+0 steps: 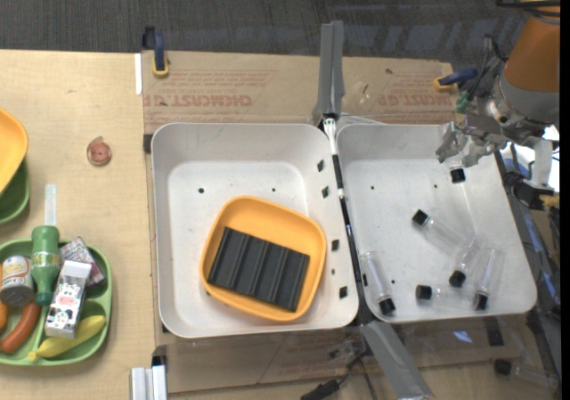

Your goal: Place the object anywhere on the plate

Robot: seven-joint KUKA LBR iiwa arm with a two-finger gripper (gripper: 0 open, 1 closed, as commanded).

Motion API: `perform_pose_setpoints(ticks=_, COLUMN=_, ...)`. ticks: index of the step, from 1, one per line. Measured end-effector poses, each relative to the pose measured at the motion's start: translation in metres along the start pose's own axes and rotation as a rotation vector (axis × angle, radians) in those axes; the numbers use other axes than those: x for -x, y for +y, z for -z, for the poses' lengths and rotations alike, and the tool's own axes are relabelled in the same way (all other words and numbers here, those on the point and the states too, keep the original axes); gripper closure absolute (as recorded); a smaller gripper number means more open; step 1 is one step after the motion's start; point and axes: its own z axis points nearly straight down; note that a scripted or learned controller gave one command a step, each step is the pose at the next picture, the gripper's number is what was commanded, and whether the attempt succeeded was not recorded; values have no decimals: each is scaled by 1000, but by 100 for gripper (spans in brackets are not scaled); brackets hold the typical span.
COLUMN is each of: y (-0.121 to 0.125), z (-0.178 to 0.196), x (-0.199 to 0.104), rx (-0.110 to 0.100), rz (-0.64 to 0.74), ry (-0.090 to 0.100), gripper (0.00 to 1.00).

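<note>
An orange plate [313, 231] lies in the left bin [178, 211], and a black ribbed block [260, 268] rests on it. Several clear tubes with black caps lie in the right bin [392, 167], among them one [426, 223] near the middle and one [376, 283] at the front left. My gripper [460, 151] hangs over the far right part of that bin. A small black cap [457, 175] sits just below it; whether it is held is unclear.
A metal divider [330, 77] runs between the bins at the back. Left of the bins, the wooden table carries a green tray [96, 322] of toy food, a stack of yellow and green dishes [9, 167] and a small pink piece [99, 152]. Blue clamps [153, 49] hold the cardboard.
</note>
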Motion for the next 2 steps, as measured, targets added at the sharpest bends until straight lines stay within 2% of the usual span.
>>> perform_pose_setpoints(ticks=1, y=-60, z=-92, x=-30, rx=1, rz=21, ry=2, gripper=100)
perform_pose_setpoints(ticks=2, y=-117, z=-101, x=-50, rx=-1, rz=-34, ry=2, gripper=100)
